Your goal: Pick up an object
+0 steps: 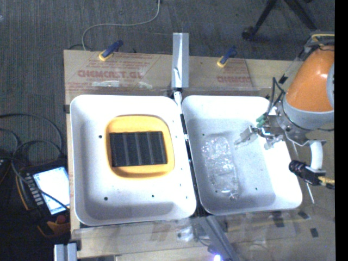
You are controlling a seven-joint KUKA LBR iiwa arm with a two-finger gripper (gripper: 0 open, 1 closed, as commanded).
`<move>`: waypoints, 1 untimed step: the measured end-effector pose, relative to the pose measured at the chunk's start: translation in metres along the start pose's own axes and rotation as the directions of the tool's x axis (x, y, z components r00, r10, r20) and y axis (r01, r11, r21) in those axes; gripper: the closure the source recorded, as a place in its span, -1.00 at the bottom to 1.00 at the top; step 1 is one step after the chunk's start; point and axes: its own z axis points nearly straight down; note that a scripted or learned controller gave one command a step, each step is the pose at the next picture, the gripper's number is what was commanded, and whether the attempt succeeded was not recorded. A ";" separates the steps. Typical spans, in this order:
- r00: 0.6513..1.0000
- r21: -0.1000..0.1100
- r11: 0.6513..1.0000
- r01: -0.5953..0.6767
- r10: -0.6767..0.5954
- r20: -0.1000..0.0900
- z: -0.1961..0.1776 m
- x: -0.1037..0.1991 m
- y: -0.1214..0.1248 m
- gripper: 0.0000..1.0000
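Gripper (251, 134) hovers over the right bin (283, 200), just beside a clear plastic bottle (220, 165); yellow tray with black insert (138, 147) sits in the left bin (87, 194)

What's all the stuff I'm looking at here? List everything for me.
Shallow white bins: two, white, side by side on the bench; left bin, right bin.
Yellow rectangular tray with dark ribbed insert: one, yellow and black, middle of the left bin.
Clear crumpled plastic bottle: one, transparent, lying in the right bin.
Blue-and-yellow clamps: two, back edge of the bench.
Handheld screen device: one, floor at left.
Robot arm: one, grey and orange, right side.
Gripper: one, above the right bin, beside the bottle.
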 end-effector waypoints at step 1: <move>0.999 -0.017 0.999 -0.051 0.051 0.002 0.107 0.053 -0.022 -1.00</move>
